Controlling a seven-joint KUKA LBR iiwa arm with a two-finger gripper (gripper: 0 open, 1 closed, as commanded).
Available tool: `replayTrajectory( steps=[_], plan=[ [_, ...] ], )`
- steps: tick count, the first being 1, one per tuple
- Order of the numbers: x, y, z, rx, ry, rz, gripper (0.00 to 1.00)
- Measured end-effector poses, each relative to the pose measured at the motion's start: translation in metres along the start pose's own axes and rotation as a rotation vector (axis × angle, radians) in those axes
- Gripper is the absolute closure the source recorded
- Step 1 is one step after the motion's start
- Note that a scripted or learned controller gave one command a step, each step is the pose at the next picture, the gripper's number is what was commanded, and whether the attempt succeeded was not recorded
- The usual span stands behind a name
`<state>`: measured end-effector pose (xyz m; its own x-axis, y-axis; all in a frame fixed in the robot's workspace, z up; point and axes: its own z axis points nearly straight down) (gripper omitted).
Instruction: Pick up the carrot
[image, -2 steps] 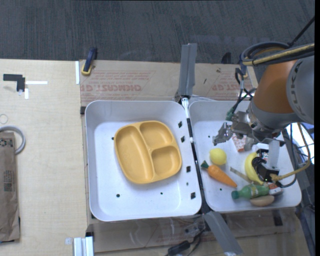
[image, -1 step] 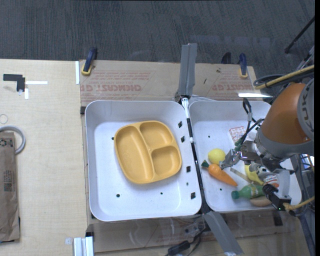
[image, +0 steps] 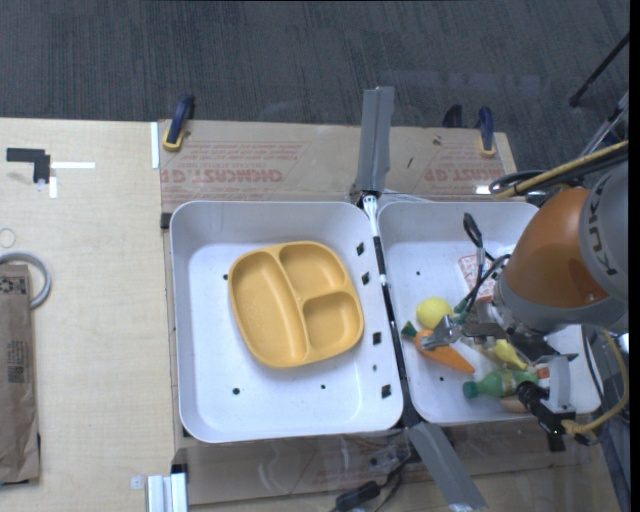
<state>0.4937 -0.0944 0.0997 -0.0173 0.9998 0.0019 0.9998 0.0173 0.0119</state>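
The white right bin (image: 440, 405) holds the carrot (image: 452, 356) at about seven o'clock, below a yellow ball (image: 433, 312). The gripper (image: 447, 337) sits at its leaf end; its spread I cannot tell. Likely light, stiff, smooth plastic, tapered: grip mid-body across its width.

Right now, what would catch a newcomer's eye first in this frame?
The yellow divided plate stands out most, lying alone in the left bin. Next comes the arm's orange band over the right bin, where the gripper sits low by the carrot, a yellow lemon-like ball and a cluster of small toy foods.
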Motion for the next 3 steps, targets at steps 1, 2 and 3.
replayTrajectory(
  steps=[1, 2, 3],
  plan=[
    [0.026, -0.010, -0.092, 0.012, 0.001, -0.599, 0.00],
    [-0.005, 0.010, 0.008, 0.012, 0.002, -0.741, 0.00],
    [-0.006, 0.011, -0.001, 0.011, 0.002, -0.737, 1.00]
  ],
)
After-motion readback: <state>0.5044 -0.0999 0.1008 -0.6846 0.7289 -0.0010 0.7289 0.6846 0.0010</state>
